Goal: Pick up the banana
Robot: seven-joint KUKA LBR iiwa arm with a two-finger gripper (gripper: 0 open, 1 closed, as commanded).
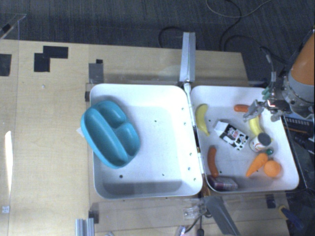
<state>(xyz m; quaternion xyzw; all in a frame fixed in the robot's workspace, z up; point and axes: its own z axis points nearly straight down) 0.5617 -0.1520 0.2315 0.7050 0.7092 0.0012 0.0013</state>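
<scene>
Whether the gripper [266, 107] was open could not be told; it hung at right frame above a banana [255, 126], presumably lining up the pick.

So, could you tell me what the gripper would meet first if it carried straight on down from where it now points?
Probably the small yellow banana in the right bin, just below the gripper, though depth is hard to judge from this slanted view.

Place: a robot lab
Bench [49, 132]: light wood, with two white bins [147, 132]
Floor [98, 9]: dark carpet with loose cables [231, 6]
Robot arm [302, 77]: grey and orange
</scene>
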